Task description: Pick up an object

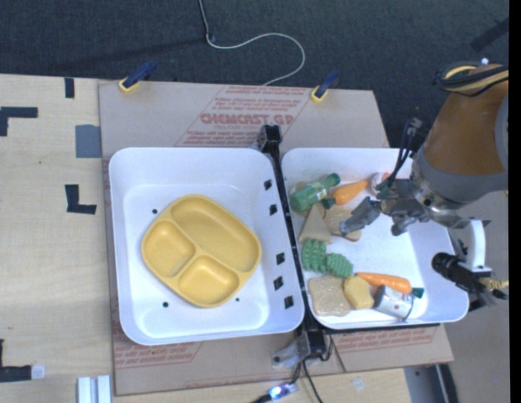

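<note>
The right bin (pixel 428 263) holds a loose cluster of toy food along its left and near sides: a green bottle-shaped piece (pixel 313 193) lies at the far left, an orange carrot (pixel 350 191) just beside it, and a pale flat piece (pixel 334 222) below them that the arm partly covers. Nearer the camera sit two knobbly green pieces (pixel 325 259) touching each other, then a tan bread-like slab (pixel 328 295), a yellow lump (pixel 358 293), a second carrot (pixel 384 281) and a silver can-like item (pixel 395 302), all packed closely in the near corner; where one ends and the next begins is hard to make out. The end effector (pixel 367 215) hangs over the pale piece in the bin's middle, a dark finger (pixel 358 219) pointing left toward the food, but from this slanted view the gap between its fingers cannot be judged, and nothing can be seen gripped. The arm's orange band (pixel 462 133) and grey wrist hide the bin's far right corner, and the arm is cut off at the frame's right. The left bin (pixel 126 225) holds a yellow divided plate (pixel 201 249) lying flat, well apart from the food. Both bins rest on a cardboard sheet (pixel 235 116) on the table (pixel 42 250), clipped at its far edge by two blue-and-yellow clamps (pixel 136 76), with a thin white cable (pixel 252 40) looping behind.
</note>
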{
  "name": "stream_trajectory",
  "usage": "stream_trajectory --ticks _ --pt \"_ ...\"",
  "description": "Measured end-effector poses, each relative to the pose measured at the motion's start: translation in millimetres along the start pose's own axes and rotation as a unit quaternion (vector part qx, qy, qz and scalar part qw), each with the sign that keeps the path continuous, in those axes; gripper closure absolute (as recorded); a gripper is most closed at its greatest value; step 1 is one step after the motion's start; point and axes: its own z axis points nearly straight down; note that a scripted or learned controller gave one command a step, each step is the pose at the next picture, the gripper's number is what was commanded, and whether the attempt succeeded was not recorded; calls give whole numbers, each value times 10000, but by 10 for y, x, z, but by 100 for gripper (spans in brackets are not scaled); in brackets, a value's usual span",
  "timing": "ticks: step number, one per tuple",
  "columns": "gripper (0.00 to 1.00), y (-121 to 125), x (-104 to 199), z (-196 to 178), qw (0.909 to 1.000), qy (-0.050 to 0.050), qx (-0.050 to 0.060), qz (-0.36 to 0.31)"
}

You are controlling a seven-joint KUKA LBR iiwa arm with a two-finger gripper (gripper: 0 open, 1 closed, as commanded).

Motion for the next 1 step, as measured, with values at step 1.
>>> stream_trajectory --ticks 1 --pt "0 23 -1 -50 10000 -9 -55 -12"
